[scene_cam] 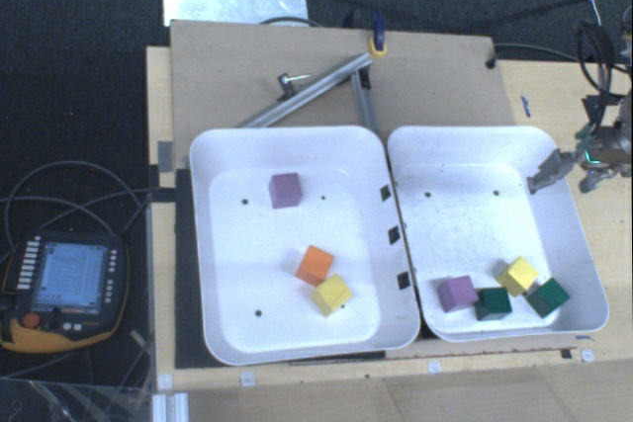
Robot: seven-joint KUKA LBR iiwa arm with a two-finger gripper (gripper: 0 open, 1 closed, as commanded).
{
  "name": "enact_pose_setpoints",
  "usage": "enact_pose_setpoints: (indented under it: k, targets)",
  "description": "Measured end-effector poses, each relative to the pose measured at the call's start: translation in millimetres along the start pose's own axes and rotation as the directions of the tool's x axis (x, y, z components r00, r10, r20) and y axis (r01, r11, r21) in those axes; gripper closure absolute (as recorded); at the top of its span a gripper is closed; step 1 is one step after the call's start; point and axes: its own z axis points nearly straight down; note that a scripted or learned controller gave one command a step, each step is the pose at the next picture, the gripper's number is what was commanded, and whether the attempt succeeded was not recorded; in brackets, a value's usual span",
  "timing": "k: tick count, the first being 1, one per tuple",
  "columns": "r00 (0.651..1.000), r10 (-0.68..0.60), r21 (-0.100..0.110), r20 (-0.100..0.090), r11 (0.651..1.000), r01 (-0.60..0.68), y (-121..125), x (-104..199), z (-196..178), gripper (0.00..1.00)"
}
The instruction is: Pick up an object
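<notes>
I saw two shallow white plastic bins, left (213,212) and right (569,232). The grey metal gripper (546,175) hung at the right bin's far-right wall; I couldn't tell its finger state. Well below the fingers sat a yellow block (517,275), a purple block (457,292) and two dark green cubes (492,302), nothing between the fingers.

no legible text, labels or numbers anywhere
</notes>
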Motion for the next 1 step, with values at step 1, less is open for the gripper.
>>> enact_pose_setpoints:
  k: [1]
  targets:
    - [1.000,0.000,0.000,0.000,1.000,0.000,0.1,0.1,0.0,0.00]
